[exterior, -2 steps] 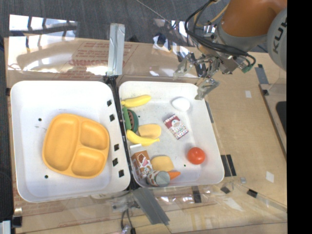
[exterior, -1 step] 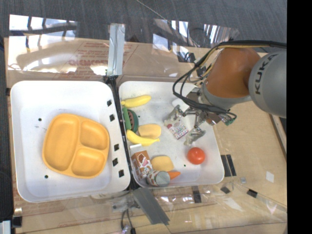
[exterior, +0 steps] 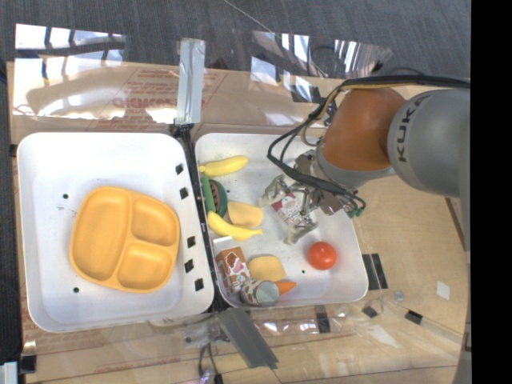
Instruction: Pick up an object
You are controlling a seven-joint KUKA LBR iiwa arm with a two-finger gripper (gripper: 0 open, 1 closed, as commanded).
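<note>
Objects for picking lie in the right bin (exterior: 352,250), the one nearer the arm. Along its left wall a yellow banana (exterior: 225,166) lies at the far end, a second banana (exterior: 232,227) lies further down, and a dark green item (exterior: 216,194) sits between them against the wall. Just right of the second banana is a pale yellow piece (exterior: 245,213). Toward the near edge lie a brown printed packet (exterior: 233,267), another pale yellow piece (exterior: 267,268), a small orange carrot-like bit (exterior: 286,287) and a grey round thing (exterior: 266,293) that is hard to make out. A red tomato (exterior: 322,255) rests alone in the near right part of the bin, apart from the rest.

The arm (exterior: 416,138) comes in from the right, its grey link crossing the bench and its orange band (exterior: 362,130) sitting over the far right corner of the right bin. From the band the wrist points down into the bin, black cables looping round it. The gripper (exterior: 298,206) hangs low over the bin's middle, above and just left of the tomato, right of the pale yellow piece. Whether its claw is apart or together I cannot tell: the metal there is a tangle of glints.

The left bin (exterior: 48,174) bears a yellow divided tray (exterior: 124,238), lying flat, with three compartments.
</note>
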